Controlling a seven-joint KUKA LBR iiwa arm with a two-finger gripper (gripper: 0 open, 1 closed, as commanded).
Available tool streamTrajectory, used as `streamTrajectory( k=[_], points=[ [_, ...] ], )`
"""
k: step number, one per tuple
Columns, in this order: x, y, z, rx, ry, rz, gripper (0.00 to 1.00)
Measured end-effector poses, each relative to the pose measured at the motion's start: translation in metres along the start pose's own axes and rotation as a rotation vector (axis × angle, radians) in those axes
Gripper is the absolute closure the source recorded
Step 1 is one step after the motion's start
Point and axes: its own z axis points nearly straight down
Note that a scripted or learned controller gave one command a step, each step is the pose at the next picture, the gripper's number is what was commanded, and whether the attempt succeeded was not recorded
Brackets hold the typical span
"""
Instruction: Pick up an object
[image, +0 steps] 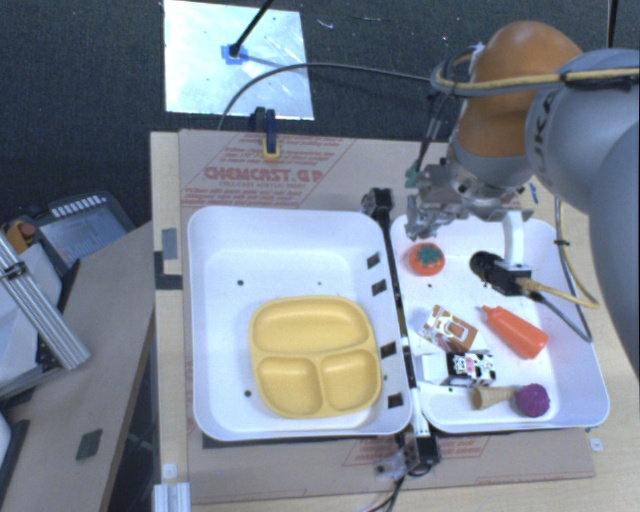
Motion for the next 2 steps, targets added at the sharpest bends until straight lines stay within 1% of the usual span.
streamTrajectory(
  k=[1,2],
  points=[
    [0.047,0.002,0.012,0.001,0.001,-0.001,1.00],
    [0.098,-0.001,0.005,0.000,0.001,-0.001,1.00]
  ],
)
